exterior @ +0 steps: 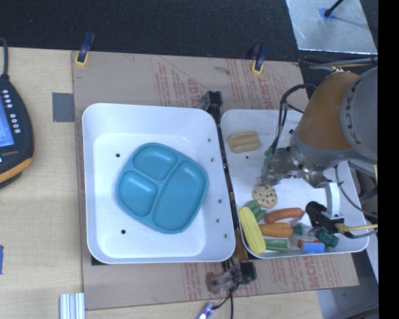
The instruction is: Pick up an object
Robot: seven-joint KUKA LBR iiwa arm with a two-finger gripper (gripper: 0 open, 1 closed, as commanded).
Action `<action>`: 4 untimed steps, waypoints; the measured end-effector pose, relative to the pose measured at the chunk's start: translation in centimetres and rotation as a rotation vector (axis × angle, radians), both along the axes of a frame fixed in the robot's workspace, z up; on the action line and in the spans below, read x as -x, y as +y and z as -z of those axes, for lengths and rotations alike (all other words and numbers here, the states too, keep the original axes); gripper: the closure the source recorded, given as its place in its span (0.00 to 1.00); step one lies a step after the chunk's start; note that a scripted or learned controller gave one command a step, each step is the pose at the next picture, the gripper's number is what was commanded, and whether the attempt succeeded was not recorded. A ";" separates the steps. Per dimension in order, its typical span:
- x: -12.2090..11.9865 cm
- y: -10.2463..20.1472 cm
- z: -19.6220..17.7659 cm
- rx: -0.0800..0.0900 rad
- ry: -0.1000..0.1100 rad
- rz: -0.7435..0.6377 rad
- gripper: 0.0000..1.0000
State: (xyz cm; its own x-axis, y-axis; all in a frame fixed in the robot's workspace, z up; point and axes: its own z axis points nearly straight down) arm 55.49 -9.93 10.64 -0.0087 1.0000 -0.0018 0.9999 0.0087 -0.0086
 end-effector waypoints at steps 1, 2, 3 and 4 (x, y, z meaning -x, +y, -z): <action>-1.4 -0.9 -3.0 -0.002 -0.005 0.006 1.00; -1.4 -0.9 -3.0 -0.002 -0.005 0.005 0.00; -0.4 0.5 0.5 -0.002 -0.002 0.003 0.00; -1.9 0.3 1.5 -0.001 -0.005 0.003 0.00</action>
State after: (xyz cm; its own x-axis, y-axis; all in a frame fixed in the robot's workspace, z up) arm 57.38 -9.64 9.16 -0.0061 1.0000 -0.0010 1.0000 0.0061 -0.0035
